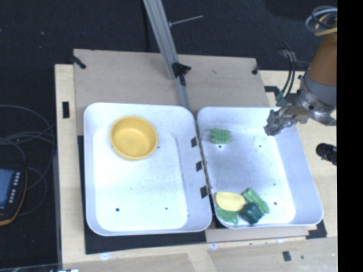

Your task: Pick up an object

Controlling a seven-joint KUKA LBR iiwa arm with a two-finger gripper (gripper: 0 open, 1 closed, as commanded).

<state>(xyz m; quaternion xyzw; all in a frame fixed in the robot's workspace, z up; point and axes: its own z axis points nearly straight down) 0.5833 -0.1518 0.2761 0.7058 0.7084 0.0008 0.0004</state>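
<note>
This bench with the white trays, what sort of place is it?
Probably a robotics lab: a robot arm reaches over two white bins on a bench, holding a yellow bowl and small toy-like objects.

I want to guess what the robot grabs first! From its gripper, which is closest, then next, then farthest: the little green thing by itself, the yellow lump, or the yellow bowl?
From the gripper:
1. Little green thing, right bin, far end.
2. Yellow lump, right bin, near corner.
3. Yellow bowl, left bin.

Smooth, slightly glossy white plastic in both bins (142,169); glossy yellow plastic for the bowl (134,137); matt pale wood on the bench (221,78); brushed metal rail (160,24).
</note>
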